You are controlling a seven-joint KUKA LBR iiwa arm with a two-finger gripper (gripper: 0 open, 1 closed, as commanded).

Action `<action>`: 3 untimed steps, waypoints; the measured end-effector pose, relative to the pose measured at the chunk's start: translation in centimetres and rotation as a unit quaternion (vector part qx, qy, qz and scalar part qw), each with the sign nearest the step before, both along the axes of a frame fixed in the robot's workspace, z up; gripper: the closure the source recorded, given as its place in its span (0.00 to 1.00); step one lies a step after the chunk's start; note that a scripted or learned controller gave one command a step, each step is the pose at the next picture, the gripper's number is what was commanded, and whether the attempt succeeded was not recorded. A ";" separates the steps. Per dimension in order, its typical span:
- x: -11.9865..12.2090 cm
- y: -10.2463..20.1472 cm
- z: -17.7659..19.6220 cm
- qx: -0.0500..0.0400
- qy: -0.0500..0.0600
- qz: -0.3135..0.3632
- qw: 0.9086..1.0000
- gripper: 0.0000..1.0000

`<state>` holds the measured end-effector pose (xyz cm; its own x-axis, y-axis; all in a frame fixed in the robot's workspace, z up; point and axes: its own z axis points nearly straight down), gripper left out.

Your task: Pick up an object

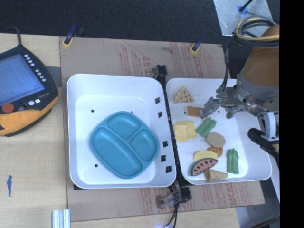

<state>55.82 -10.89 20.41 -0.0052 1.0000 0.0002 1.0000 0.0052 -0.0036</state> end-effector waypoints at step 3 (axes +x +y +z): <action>0.1 -2.4 -10.2 -0.001 0.000 0.000 1.000 0.00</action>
<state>55.92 -13.25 10.23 -0.0053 1.0000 -0.0020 1.0000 0.0053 -0.0031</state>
